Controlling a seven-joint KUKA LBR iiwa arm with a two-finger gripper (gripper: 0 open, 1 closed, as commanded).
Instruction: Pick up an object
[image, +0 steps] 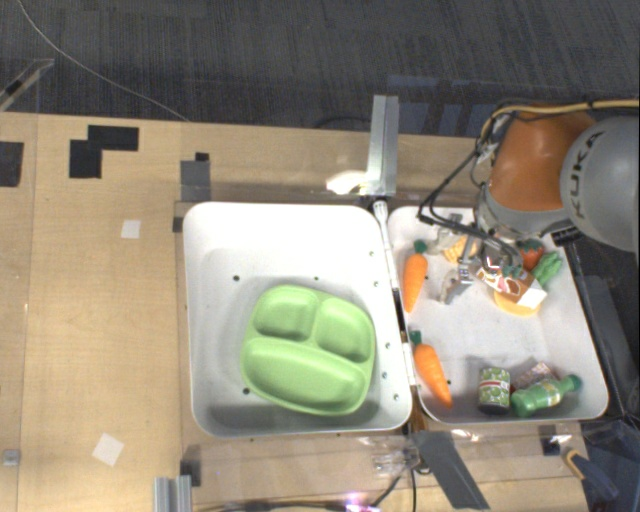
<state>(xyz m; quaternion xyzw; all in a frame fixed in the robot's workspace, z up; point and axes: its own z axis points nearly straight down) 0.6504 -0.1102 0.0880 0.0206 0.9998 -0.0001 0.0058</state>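
**Asker:** Where is the gripper, and what are its fingers doing?

**Describer:** The gripper (468, 272) hangs low over the upper part of the right bin (590, 340), below the arm's orange band. Two metal fingers (462, 283) point down and to the left. They seem slightly apart, but the view is too cluttered there to tell whether they are parted or closed. Nothing can be seen between them.

**Asker:** What lies near it?

**Describer:** Just to its right sits a small pile of toy food (512, 285), in red, white, orange and yellow, with a green piece (547, 268) at its upper right edge. The gripper is just beside this pile; whether it touches it cannot be made out. To its left, near the bin's left wall, lies an orange carrot (413, 281), pointing down.

**Asker:** And the rest of that bin?

**Describer:** A second carrot (432, 372) lies at the lower left, slanting down and to the right. Along the lower edge stands a small can (493, 389) with a green label, and just beside it a green bottle (543, 395) lies on its side.

**Asker:** What about the left bin?

**Describer:** The left bin (215, 300) holds a light green plate (308, 348) with three compartments, set slightly askew. Both bins rest side by side on a pale wooden desk (90, 350).
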